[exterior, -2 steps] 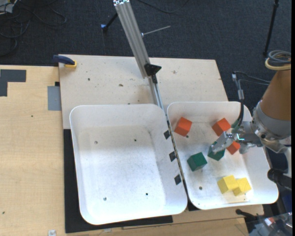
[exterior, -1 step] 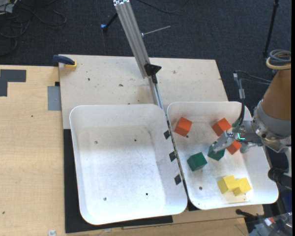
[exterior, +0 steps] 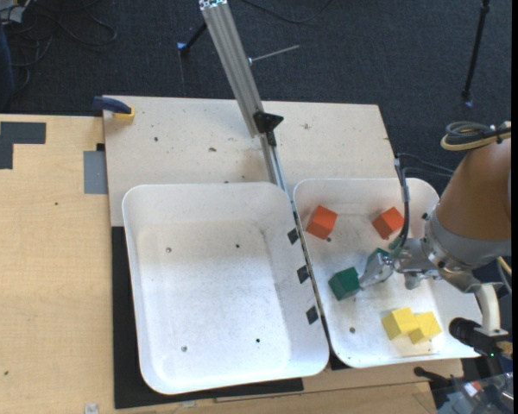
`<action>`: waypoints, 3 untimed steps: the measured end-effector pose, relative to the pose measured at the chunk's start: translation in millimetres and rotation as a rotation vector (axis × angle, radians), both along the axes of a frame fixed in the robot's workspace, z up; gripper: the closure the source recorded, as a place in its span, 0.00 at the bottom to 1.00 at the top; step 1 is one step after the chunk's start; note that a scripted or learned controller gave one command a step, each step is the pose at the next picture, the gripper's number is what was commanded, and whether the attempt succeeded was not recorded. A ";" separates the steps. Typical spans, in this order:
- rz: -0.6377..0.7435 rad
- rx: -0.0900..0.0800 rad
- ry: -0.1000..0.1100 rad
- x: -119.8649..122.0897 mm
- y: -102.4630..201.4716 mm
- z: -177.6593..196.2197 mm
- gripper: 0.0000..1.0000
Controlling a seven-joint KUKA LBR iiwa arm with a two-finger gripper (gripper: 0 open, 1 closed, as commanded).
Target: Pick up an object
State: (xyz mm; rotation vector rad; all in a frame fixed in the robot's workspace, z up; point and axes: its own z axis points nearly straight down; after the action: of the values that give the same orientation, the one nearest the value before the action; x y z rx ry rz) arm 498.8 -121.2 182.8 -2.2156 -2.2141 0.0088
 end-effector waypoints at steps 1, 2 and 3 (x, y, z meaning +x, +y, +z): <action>0.000 0.003 -0.006 4.4 4.5 -59.7 0.00; 0.001 -0.004 -0.027 9.8 2.7 -63.8 0.00; -0.010 0.000 -0.023 9.1 2.5 -55.9 1.00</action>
State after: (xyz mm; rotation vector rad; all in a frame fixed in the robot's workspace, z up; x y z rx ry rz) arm 507.9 -118.6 126.9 -2.2380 -2.2147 -0.0167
